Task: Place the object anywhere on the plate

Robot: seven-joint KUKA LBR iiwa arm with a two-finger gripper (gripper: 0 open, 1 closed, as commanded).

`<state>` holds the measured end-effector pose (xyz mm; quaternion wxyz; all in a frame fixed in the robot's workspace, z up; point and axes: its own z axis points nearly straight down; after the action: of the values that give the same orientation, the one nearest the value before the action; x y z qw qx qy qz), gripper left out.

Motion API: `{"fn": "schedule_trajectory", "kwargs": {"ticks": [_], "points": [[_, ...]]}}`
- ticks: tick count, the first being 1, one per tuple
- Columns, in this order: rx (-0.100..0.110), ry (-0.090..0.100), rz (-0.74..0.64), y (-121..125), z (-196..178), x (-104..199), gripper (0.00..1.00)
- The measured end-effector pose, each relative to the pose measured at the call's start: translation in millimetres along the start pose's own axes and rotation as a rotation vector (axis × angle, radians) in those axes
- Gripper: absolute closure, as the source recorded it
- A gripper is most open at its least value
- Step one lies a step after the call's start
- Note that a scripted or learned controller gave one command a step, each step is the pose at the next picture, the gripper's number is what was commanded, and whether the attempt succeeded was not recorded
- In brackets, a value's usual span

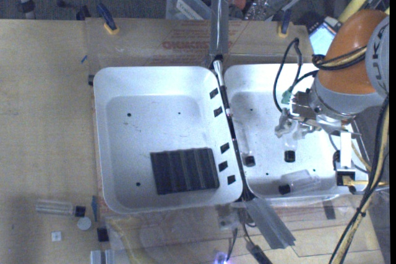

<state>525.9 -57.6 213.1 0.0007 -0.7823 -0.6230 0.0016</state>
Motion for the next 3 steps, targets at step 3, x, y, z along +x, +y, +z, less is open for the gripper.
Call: {"fn": "schedule_trajectory", "kwargs": {"ticks": [3], "points": [[-0.003,0.0,-0.272,8,-72,228,1.0]]}}
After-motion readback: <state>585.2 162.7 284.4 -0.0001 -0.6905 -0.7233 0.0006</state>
